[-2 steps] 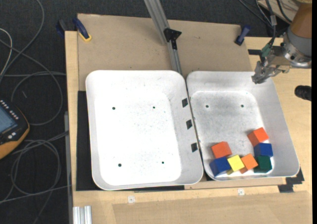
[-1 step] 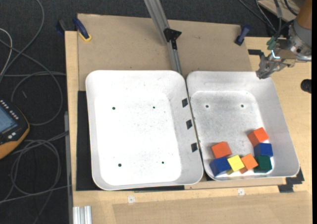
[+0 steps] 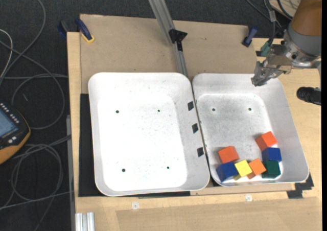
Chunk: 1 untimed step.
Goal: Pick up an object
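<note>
From above, the gripper (image 3: 260, 79) hangs over the far rim of the right bin (image 3: 230, 97) — whether it is released or clenched I cannot tell. The blocks (image 3: 249, 161) crowd the bin's near right corner, touching one another. They look small, stiff and light; the orange block (image 3: 228, 154) on the cluster's left edge offers free sides — the wall hems the rest.

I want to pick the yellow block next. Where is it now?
The yellow block lies in the right bin, near its front edge, between a blue block on its left and an orange block on its right.
</note>
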### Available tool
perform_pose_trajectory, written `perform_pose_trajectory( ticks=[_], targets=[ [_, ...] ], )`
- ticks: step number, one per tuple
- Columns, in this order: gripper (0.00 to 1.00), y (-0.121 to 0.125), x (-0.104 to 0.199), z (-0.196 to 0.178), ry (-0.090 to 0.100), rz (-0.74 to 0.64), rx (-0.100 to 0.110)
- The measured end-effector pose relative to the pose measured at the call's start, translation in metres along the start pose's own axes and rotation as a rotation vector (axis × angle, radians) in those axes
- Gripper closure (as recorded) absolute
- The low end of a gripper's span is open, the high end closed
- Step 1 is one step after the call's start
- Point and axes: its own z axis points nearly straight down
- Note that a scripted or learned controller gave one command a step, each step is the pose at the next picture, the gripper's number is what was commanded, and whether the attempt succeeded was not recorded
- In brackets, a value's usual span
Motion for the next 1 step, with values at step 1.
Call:
perform_pose_trajectory(
  ticks=[1],
  targets=[
    [1.0,-0.0137,0.0469,-0.0048,0.0,-0.001,0.0]
  ],
)
